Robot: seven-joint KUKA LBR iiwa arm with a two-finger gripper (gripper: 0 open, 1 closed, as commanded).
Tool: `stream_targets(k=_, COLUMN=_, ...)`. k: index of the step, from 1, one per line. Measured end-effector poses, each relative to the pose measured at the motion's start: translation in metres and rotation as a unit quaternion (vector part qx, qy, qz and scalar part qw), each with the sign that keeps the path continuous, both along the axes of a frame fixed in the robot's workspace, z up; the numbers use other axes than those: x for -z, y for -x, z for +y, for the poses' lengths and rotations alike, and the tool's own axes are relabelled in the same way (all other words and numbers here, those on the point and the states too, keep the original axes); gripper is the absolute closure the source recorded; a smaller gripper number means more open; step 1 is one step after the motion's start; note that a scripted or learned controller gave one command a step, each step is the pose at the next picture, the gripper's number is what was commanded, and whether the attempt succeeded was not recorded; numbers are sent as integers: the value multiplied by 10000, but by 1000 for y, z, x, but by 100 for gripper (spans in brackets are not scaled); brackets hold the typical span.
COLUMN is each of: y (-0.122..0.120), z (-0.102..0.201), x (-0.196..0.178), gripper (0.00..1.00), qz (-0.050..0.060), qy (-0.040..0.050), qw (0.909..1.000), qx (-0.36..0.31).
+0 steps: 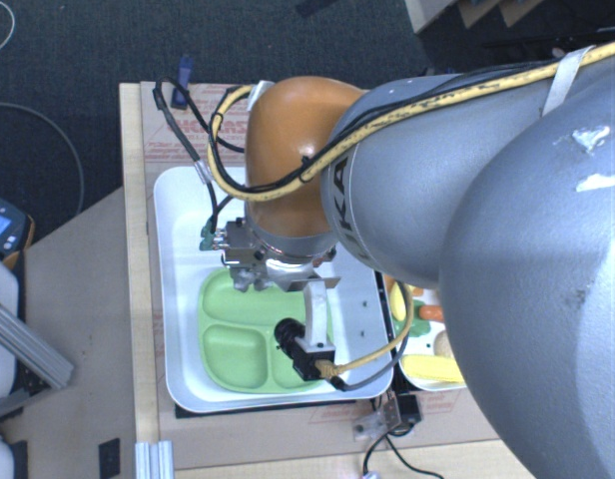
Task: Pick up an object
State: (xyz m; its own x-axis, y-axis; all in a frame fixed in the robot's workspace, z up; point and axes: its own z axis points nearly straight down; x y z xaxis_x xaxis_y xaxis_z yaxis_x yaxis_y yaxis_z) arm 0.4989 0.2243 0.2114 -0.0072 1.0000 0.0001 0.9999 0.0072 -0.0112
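Arm: it reached in from the right, big and grey, and covered most of the right bin.
Orange band: it sat above the wrist, over the far half of the left bin.
Hand: it pointed down into the left bin, right over the far edge of the green tray. From where I stood the wrist hid its tips, so I could not tell whether it was spread or pressed together, or whether it gripped anything.
Green tray: it lay flat in the near half of the left bin, a divided tray with its compartments facing up.
Right bin: a yellow thing lay at its near edge and a small orange thing just beyond that, both close beside the arm.
Table: pale wood, carrying both bins.
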Motion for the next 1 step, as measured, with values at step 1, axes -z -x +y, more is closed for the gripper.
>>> stream_targets(k=1, y=-54, z=0, x=-160, gripper=100, qz=-162, qy=-37, qw=9999, qx=30)
